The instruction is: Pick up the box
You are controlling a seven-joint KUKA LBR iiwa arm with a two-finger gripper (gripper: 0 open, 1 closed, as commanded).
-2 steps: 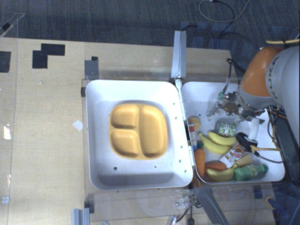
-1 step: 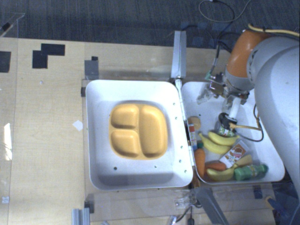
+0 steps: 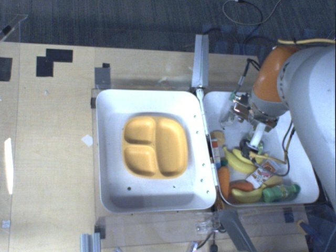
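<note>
The box (image 3: 261, 172) is a small white carton with red print. It lies tilted in the right bin (image 3: 304, 161), at the front, among two bananas. My gripper (image 3: 231, 118) hangs over the back left part of that bin, under the orange-banded wrist. It is well behind the box and to its left, apart from it. Nothing shows in the gripper.
Around the box lie a banana (image 3: 239, 160), a second banana (image 3: 247, 195), a green bottle (image 3: 280, 192), a carrot (image 3: 223, 178) and a red fruit (image 3: 241, 185). A brown-topped item (image 3: 217, 138) rests by the left wall. The left bin (image 3: 110, 188) holds a yellow divided plate (image 3: 156, 146).
</note>
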